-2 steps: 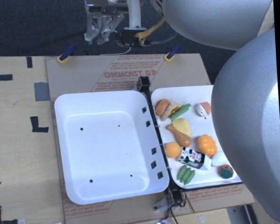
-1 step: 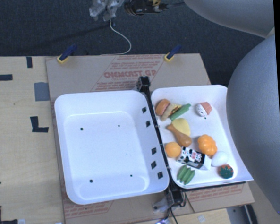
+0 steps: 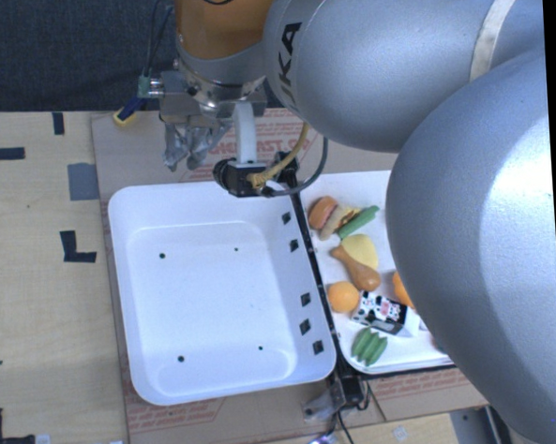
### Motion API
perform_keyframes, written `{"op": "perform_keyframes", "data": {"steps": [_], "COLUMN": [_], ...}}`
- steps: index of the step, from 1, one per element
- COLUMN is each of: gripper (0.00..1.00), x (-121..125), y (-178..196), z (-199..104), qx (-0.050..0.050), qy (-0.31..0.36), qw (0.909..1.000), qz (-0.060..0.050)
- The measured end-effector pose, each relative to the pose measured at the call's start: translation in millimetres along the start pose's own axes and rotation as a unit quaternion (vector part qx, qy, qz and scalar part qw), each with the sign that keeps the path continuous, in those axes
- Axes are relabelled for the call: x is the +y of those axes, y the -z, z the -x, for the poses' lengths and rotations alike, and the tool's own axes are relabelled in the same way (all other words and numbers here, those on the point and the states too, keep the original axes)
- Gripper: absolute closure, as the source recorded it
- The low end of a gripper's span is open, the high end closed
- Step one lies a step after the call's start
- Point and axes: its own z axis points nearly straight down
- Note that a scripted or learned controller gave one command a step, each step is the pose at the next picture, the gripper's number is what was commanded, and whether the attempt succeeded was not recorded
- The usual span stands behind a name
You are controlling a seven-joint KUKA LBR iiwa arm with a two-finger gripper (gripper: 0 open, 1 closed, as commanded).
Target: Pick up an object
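Grey two-finger gripper (image 3: 188,158) above the far edge of the shallow white left bin (image 3: 131,272), open or closed cannot tell; small orange ball (image 3: 343,297) in shallow white right bin (image 3: 399,361)

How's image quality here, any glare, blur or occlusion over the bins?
Camera view: lighting even, shadows soft; left bin bright white, near washed out. The arm looms close and slightly soft, covering much of the right bin. Toys there stay sharp, e.g. the orange.
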Motion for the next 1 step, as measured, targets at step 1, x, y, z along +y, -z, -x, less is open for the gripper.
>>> {"op": "perform_keyframes", "data": {"steps": [1], "gripper": [1.00], "x": [24.9], "y": [210.4], "z": [0.4], "qx": [0.006], "qy": [0.002], "qw": [0.9998], "qz": [0.019]}}
